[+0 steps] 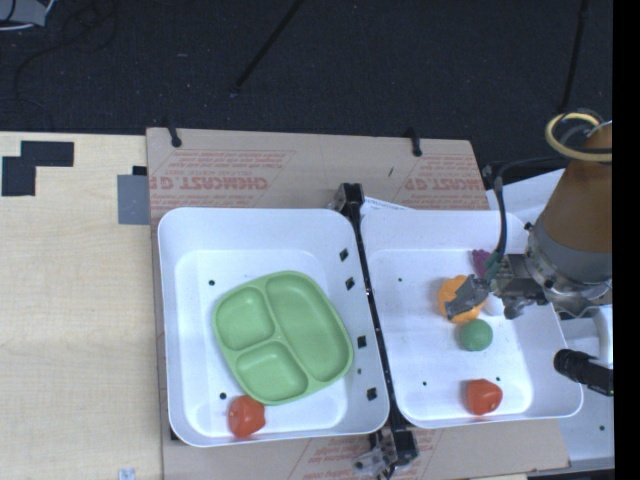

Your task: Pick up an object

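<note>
Nearest the camera, along the front wall of the left bin (175,268), a red tomato-like piece (246,415) sits in the front corner, just touching the lower edge of the green divided plate (283,336). That plate lies flat, tilted on the bin floor, its long axis running from front-left toward back-right, with three compartments facing up.

Over in the right bin (420,233), another red piece (483,396) rests near the front wall, well apart from me. Further back is a green ball (475,335), round, so no clear long axis to call. It sits just below and beside my gripper (470,303).

Now my gripper itself: it is low inside the right bin, right at the orange object (452,293). The orange object lies toward the middle-right of this bin, a small rounded lump whose longer side seems to run from front to back, though my dark fingers cover part of it. One finger overlaps its right edge; I cannot tell whether my fingers are spread or pinched, and I cannot tell whether the orange object is actually between them. A small purple bit (482,261) shows just behind it.

Furthest back, my grey wrist and orange band (585,203) come in from the right, over the bin's rim.
</note>
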`<state>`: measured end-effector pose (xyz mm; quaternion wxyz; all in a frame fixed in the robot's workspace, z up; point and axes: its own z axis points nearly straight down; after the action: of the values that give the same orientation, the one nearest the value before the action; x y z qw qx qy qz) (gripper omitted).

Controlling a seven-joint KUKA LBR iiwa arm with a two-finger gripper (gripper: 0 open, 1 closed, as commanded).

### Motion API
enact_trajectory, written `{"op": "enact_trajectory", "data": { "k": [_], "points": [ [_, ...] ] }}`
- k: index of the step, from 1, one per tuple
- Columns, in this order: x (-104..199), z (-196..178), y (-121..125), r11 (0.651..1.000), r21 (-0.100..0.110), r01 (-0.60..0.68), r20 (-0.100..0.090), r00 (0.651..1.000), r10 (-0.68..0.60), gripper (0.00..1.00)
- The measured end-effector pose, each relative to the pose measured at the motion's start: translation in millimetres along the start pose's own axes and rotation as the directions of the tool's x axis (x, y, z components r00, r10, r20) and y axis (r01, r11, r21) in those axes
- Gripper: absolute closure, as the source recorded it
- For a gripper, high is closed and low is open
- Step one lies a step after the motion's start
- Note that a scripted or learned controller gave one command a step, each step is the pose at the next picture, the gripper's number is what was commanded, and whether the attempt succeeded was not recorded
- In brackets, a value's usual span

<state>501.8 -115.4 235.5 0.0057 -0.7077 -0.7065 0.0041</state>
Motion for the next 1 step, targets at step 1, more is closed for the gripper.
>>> {"op": "enact_trajectory", "data": {
  "k": [1],
  "points": [
    [-0.3,-5.7,2.2,1.0,-0.012,0.002,0.002,1.0,-0.002,0.0]
  ]
}}
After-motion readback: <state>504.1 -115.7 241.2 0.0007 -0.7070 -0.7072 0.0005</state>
